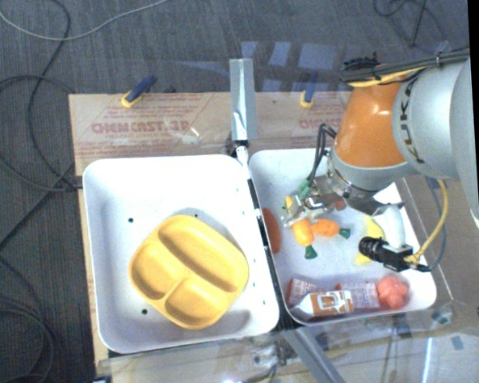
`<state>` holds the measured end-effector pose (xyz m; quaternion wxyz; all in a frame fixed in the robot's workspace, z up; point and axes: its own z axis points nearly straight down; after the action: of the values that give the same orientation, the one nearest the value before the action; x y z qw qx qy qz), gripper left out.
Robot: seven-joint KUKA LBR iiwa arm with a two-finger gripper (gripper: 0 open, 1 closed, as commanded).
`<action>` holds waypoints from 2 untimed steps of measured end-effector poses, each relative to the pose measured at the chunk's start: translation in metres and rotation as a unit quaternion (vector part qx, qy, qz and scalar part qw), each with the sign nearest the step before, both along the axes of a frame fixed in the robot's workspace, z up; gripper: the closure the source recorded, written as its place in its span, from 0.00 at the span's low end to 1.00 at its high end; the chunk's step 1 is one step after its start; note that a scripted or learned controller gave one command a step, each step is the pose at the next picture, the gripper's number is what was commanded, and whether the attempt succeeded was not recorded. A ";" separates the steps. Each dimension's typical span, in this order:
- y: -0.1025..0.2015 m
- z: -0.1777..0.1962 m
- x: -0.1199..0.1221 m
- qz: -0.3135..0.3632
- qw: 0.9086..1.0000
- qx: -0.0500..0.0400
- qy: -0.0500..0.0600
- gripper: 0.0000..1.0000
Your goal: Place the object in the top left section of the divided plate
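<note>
Grey carpet with loose black cables is spreading around a cardboard-topped surface [162,122] that is carrying two shallow white bins side by side. Over the right bin [424,297] the grey arm [429,118] with its orange band is reaching in, and its gripper [305,209] is hanging low near the bin's middle, its metal fingers pointing down towards the toy food there; from this angle I cannot tell whether they are apart or closed, nor whether anything is sitting between them.

Just below the gripper an orange carrot-shaped toy [326,228] with a green end is lying on the bin floor, touching or nearly touching a smaller orange and yellow piece [303,233] beside it. A little yellow-green item [289,202] is sitting to the gripper's left. Against the bin's left wall a reddish oblong piece [272,229] is lying lengthwise. Along the bottom edge a flat printed packet [331,298] is resting with a round red fruit [394,291] at its right end. A yellow piece [366,250] is peeking out beside a black fitting [386,253] on the arm's cable.

The divided plate [189,269], smooth yellow plastic with rounded corners and raised ridges, is lying tilted in the left bin [110,194], well apart from the gripper, with the bins' adjoining walls standing between them.
</note>
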<state>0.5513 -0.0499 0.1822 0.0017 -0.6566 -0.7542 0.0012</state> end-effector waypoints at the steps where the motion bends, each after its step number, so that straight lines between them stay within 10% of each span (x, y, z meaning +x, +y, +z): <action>1: 0.067 0.000 -0.069 -0.023 1.000 0.000 0.001 1.00; 2: 0.127 0.000 -0.069 0.049 0.999 0.000 0.000 1.00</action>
<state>0.4827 0.0773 0.1824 0.0017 -0.6192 -0.7852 0.0019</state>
